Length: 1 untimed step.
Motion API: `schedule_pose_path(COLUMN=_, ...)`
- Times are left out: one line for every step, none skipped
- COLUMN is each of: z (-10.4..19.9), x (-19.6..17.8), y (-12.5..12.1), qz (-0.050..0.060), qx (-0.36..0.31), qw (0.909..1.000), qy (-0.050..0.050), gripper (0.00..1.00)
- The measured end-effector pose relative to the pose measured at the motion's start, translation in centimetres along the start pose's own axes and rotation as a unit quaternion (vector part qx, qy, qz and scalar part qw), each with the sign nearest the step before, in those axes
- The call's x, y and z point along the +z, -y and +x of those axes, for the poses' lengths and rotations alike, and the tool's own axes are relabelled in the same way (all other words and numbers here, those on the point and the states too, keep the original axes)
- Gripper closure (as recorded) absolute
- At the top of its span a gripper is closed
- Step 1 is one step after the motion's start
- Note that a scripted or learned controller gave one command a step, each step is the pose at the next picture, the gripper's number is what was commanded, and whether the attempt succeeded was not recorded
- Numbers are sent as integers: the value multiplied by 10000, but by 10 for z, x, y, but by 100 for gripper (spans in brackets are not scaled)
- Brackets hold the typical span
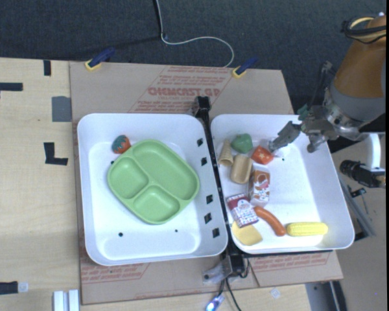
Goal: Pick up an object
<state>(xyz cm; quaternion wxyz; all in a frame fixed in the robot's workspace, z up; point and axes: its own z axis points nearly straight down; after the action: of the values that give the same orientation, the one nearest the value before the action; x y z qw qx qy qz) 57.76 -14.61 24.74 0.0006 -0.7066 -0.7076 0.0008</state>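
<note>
My gripper (298,140) hangs over the upper right part of the right bin (314,180), open, with nothing between its fingers. Its left finger (284,137) ends just right of a small red tomato (262,155). Left of the tomato lie a green lump (242,142) and two tan pieces (240,168). Lower in the same bin are a small red-and-white carton (261,186), a red packet (243,210), an orange sausage (270,219), a corn cob (306,229) and a yellow wedge (247,236).
The left bin (97,232) holds a green divided plate (153,181) and a small red-and-green fruit (120,144) near its upper left corner. A black divider (211,173) runs between the bins. A white cable (194,41) lies behind them.
</note>
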Motion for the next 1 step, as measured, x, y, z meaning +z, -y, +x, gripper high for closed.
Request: schedule_pose_path(z=12, x=167, y=33, qz=-17, qx=32, qw=10000, qy=-19, gripper=0)
